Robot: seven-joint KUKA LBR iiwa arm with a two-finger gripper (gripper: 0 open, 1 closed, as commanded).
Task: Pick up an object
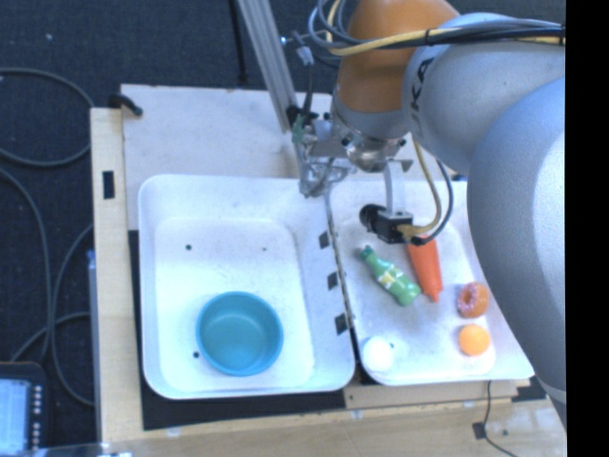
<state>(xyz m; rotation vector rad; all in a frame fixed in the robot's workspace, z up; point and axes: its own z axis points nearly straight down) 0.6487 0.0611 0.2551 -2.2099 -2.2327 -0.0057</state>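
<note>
My gripper hangs over the far end of the divide between the two bins, above the left bin's back right corner. No object is seen in it. In the right bin lie a green bottle, an orange carrot just right of it, a reddish ring-shaped piece, an orange ball and a white ball at the near left corner. A blue bowl sits upright at the near end of the left bin.
The grey arm with its orange band covers the right bin's far right side. A slanted metal rail rises behind the bins. Bare white floor lies in the left bin's far half.
</note>
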